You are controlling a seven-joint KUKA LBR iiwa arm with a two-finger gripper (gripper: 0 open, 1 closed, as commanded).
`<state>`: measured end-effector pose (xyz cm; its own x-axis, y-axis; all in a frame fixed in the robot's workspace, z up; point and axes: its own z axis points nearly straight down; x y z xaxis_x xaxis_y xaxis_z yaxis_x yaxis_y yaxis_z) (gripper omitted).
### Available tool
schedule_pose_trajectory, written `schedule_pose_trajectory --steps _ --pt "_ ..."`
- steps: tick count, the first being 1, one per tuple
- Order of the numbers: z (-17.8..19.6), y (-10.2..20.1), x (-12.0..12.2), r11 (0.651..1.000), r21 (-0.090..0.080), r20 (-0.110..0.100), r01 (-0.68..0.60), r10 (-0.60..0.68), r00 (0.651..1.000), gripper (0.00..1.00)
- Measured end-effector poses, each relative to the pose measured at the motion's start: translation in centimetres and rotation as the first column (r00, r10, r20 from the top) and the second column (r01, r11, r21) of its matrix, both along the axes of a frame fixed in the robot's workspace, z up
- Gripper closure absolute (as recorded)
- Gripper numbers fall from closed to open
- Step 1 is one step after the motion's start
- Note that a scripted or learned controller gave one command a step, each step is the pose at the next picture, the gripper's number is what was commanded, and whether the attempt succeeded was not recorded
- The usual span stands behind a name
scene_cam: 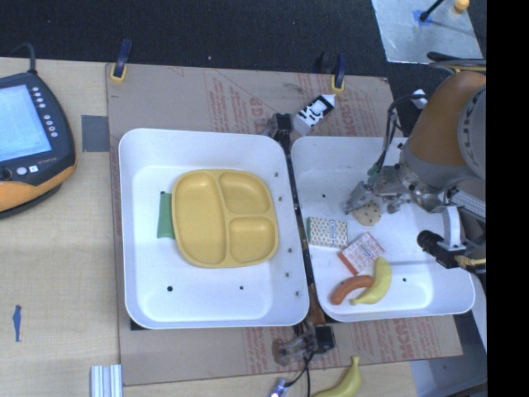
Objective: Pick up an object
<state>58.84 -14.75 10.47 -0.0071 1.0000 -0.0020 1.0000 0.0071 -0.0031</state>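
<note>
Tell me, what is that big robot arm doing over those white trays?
The arm is reaching into the right white bin, and its pincer is down by a small round cookie-like thing. I cannot tell whether it has grabbed it. Nearby lie a banana, a hot dog, a red packet and a patterned pad. The left bin holds a yellow divided plate.

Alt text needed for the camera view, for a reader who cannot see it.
The gripper is low in the right bin, just above a round cookie, with a banana, sausage and two packets nearby. The left bin holds a yellow divided plate.
</note>
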Motion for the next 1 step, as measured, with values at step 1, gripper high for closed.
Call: schedule_pose_trajectory --steps 1 --pt "3.06 -2.48 5.92 1.0 0.002 0.002 0.002 -0.002 1.0 0.0"
